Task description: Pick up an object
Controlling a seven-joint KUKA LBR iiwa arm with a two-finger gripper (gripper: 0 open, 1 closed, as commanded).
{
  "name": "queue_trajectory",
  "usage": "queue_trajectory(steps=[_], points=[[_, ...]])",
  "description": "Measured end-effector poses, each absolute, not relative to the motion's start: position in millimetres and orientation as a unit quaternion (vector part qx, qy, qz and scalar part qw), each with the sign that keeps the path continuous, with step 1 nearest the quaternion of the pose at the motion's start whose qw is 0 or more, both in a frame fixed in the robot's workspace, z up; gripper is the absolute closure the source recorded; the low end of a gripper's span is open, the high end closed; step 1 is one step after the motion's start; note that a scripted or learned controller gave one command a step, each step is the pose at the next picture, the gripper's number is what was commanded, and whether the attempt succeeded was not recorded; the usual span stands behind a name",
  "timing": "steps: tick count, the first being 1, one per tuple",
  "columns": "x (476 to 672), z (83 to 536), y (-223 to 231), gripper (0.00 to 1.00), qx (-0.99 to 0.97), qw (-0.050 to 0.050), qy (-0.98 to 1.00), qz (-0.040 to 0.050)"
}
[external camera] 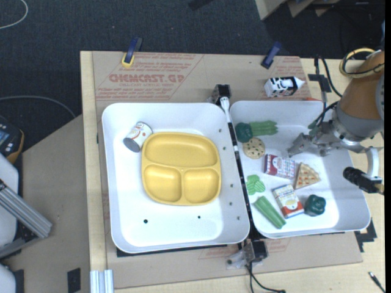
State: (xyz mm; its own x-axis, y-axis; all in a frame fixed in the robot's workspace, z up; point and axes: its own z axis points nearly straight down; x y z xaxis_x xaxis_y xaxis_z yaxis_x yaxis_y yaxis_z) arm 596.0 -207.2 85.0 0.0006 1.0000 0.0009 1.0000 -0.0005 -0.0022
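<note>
1. Bins sit side by side on the surface [183, 72], seen from the fixed camera above: the left bin [116, 182] and the right bin [351, 209], their inner rims touching along the middle.
2. The left bin holds a yellow divided plate [181, 166] near its centre, and a small white cup [138, 135] lying on its side just beside the plate's upper left corner.
3. The right bin holds the small things: a dark green leafy toy [256, 129] at the upper left, a cookie [252, 147] just below it, a red and white carton [279, 165] near the middle, a pizza slice [305, 176] to its right, a light green vegetable [263, 201] along the left side, a small red box [288, 200] beside it, and a dark green round piece [315, 205] at the lower right.
4. The arm [360, 102] reaches in from the right, and the jaws [305, 143] hang low over the upper middle of the right bin, above the carton and the pizza slice.
5. The metal fingers [298, 145] look spread apart, with nothing seen between them.
6. A black and white cow-patterned item [283, 86] lies on the surface outside the bins, above the right one.
</note>
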Motion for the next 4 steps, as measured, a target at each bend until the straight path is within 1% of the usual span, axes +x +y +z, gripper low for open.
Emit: queue_trajectory(steps=[1, 2, 3, 4], points=[[596.7, 95.9, -207.5, 1.0, -0.708, 0.0, -0.707, -0.0003], [598.5, 159.5, -203.8, 1.0, -0.707, -0.004, -0.707, -0.0015], [592.9, 206.3, -205.8, 1.0, -0.707, -0.004, -0.707, -0.0014], [593.9, 226.5, -206.2, 1.0, -0.707, -0.003, -0.707, -0.001]])
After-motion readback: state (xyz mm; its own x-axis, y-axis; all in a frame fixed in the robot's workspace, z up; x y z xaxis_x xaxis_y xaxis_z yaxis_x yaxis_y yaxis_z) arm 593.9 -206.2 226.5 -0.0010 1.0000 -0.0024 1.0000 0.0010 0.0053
